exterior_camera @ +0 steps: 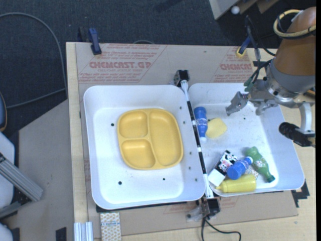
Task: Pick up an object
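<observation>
Your jaws (249, 103) hang over the far part of the right bin (281, 179), near its far edge, and from what you can see the two fingers are spread apart with nothing between them, so count them as released. That means the pick has not happened yet: every candidate object is lying in the bin. Just beside the divider at the bin's left edge you have a blue bottle (200, 121), and touching or nearly touching it on its right is a pale yellow piece (216, 128), the object nearest the jaws. Toward the near edge the rest are crowded together: a small black-and-white item (226, 161), a second blue bottle (239, 167), a green bottle (261, 163) and a yellow bottle (238, 186) along the near rim, several of them touching. The left bin (100, 185) carries a yellow divided plate (149, 138) in its middle. You should judge the task as barely begun: the jaws are above the bin floor with no object under them, so the approach, the closing and the lift are all left to do.
</observation>
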### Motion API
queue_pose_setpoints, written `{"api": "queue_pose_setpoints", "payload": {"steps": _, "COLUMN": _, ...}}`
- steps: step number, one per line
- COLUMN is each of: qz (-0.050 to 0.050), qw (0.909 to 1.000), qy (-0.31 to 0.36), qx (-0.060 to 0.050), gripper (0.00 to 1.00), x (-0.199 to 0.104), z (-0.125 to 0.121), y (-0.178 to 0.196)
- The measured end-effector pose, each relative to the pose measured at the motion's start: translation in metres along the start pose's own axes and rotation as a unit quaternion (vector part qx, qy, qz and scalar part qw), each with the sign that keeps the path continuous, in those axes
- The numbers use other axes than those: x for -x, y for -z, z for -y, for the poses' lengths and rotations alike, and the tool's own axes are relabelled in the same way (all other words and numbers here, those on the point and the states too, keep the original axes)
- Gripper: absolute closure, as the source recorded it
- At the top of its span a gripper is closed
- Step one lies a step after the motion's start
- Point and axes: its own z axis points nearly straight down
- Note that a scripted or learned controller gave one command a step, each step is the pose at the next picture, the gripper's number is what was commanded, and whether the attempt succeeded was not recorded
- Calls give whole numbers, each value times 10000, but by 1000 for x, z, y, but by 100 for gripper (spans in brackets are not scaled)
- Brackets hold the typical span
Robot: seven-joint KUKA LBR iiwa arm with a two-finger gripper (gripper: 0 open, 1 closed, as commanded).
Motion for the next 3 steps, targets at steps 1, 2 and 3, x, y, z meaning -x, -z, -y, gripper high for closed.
{"api": "queue_pose_setpoints", "payload": {"steps": 1, "qz": 31, "qw": 10000, "qy": -18, "qx": 37, "gripper": 0, "x": -12, "z": -14, "y": -123}}
{"api": "queue_pose_setpoints", "payload": {"steps": 2, "qz": 39, "qw": 10000, "qy": -22, "qx": 47, "gripper": 0, "x": -3, "z": -19, "y": -136}}
{"api": "queue_pose_setpoints", "payload": {"steps": 3, "qz": 22, "qw": 10000, "qy": -19, "qx": 89, "gripper": 100, "x": -5, "z": -21, "y": -124}}
